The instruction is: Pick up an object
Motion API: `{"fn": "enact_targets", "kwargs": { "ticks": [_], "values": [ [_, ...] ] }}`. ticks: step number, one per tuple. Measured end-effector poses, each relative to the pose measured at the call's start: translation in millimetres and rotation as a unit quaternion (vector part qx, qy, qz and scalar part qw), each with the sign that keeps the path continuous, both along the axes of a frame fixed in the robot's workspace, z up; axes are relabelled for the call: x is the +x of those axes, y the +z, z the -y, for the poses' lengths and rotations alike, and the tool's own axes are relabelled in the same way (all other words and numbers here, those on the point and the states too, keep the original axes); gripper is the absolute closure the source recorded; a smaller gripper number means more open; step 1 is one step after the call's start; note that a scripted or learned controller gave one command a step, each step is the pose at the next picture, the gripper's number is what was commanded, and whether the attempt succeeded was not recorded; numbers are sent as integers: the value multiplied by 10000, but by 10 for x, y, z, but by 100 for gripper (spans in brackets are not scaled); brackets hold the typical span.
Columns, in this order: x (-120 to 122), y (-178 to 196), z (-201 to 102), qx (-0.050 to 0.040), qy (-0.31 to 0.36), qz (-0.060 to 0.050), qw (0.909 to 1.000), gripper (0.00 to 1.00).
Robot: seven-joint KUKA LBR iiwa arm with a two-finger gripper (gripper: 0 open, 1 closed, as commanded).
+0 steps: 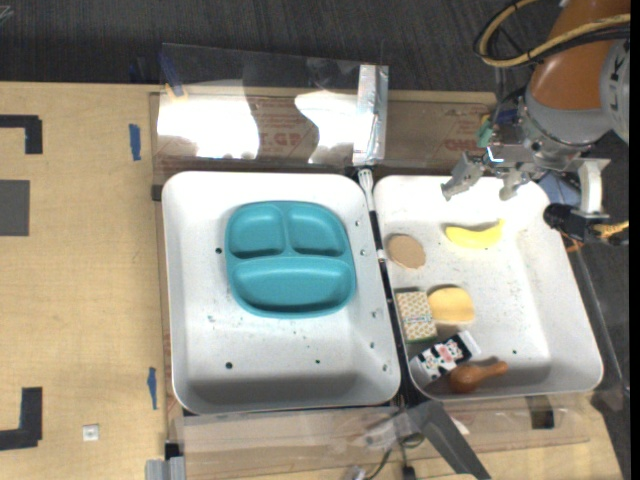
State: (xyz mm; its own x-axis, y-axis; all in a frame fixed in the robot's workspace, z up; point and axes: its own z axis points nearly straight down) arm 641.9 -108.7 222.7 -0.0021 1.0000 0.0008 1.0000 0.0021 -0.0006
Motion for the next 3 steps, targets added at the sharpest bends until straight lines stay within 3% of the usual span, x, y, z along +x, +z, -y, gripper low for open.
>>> {"fn": "enact_targets", "kwargs": {
  "ticks": [1, 2, 3],
  "values": [
    [9, -1339, 237, -10, 396, 44, 9992, 0],
    [-280, -1363, 565, -3, -40, 7, 10000, 0],
    [-258, -1234, 569, -12, -46, 44, 10000, 100]
  ]
}}
